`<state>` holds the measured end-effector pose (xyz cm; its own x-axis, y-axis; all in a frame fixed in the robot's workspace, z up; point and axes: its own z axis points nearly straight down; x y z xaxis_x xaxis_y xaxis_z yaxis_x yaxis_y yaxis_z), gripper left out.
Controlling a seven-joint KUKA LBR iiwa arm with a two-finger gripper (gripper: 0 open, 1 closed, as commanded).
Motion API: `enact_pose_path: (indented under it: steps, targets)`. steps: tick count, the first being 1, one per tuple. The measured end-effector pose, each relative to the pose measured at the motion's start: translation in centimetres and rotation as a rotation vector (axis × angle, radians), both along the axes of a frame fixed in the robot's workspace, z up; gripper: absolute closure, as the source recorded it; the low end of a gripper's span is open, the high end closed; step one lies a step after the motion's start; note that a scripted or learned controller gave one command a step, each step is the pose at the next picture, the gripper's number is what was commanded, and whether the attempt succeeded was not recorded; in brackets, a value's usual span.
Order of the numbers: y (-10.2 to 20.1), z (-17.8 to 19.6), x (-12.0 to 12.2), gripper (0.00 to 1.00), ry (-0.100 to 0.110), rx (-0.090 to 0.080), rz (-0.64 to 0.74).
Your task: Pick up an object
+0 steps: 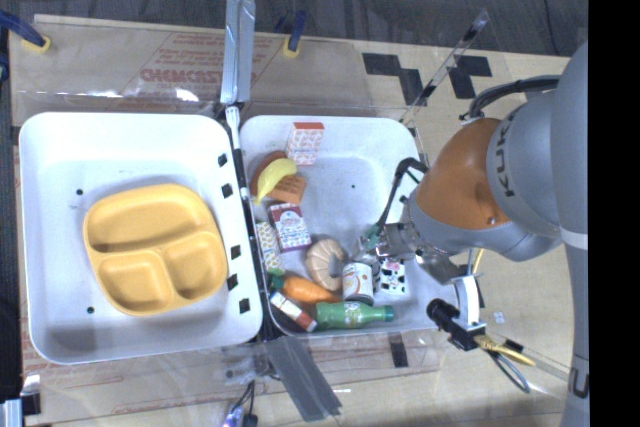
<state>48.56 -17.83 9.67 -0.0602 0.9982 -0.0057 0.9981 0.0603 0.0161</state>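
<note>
Gripper point(385, 260) low in right bin point(350, 140), over the clutter by the can point(357, 281); can't tell jaw state.

You see the small cow-patterned carton point(393, 279) lying under the arm's wrist in the right bin point(345, 140), beside a white can point(358, 282).

Arm point(545, 165): grey, enters from the right, bent downward.
Wrist band point(458, 177): orange, facing the camera, above the gripper.
Gripper point(385, 250): lowered beneath the wrist, largely hidden by it; state not discernible.
</note>
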Motion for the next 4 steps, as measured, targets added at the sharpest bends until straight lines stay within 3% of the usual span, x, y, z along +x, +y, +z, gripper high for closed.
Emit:
enact_pose_path:
  steps: [1,2,3,4]
  targets:
    - [5.5,-0.6,-0.9,1.0,0.019,0.006,-0.037]
    - [12.1,9.4,-0.6,1.0,0.019,0.007,-0.146]
    - [6.3,23.6,0.9,1.0,0.015,0.005,-0.181]
    - [6.7,28.1,0.4,1.0,0.017,0.007,-0.324]
